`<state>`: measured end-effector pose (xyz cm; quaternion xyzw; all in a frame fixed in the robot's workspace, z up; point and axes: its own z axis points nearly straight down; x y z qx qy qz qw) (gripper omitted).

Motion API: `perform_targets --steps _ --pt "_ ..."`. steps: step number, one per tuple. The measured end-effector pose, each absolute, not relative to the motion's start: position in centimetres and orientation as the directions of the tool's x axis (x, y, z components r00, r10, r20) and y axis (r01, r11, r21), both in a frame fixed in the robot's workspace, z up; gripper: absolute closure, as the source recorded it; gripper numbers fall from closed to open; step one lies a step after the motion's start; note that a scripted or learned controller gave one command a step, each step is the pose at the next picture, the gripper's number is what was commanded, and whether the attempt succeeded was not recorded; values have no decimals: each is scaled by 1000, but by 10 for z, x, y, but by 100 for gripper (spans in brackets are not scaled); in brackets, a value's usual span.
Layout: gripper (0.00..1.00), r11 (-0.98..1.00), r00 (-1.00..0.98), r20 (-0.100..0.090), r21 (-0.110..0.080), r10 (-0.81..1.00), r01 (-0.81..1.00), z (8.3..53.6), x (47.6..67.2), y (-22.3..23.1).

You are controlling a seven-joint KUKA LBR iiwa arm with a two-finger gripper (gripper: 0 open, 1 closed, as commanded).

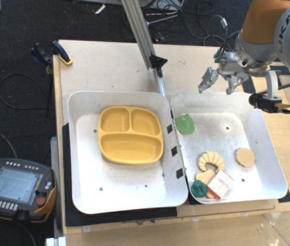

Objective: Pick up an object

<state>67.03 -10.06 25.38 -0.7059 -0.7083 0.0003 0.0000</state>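
My pincer (220,83) hung above the far edge of the right bin (268,152), fingers spread apart w/ nothing between them.

The task named no particular thing, so I judged among 5 in the right bin. The green leafy piece (185,123) lay near the bin's left wall, toward the far edge, closest to my pincer but still apart from it, nearer the camera and to the left. It looked light and prob. soft; I'd have pinched it across its narrow middle. The round tan biscuit (246,157) sat alone toward the right side, flat and stiff-looking, low to the floor, so fingers might've slid over its rim. The croissant-shaped piece (211,162), the red-and-white carton (220,184) and the dark green lump (199,189) crowded together at the near-left corner, touching or nearly so; a grab there risked nudging neighbours. The carton looked light w/ flat sides, good for gripping across its short width.

The left bin (80,137) carried a yellow divided tray (131,135) w/ 3 compartments, prob. light, stiff plastic, too wide to grip except by its rim.
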Motion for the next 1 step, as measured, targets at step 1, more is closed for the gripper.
perform_targets --steps 1 --pt "0 3 -3 -1 0 1000 1000 254 670 -101"
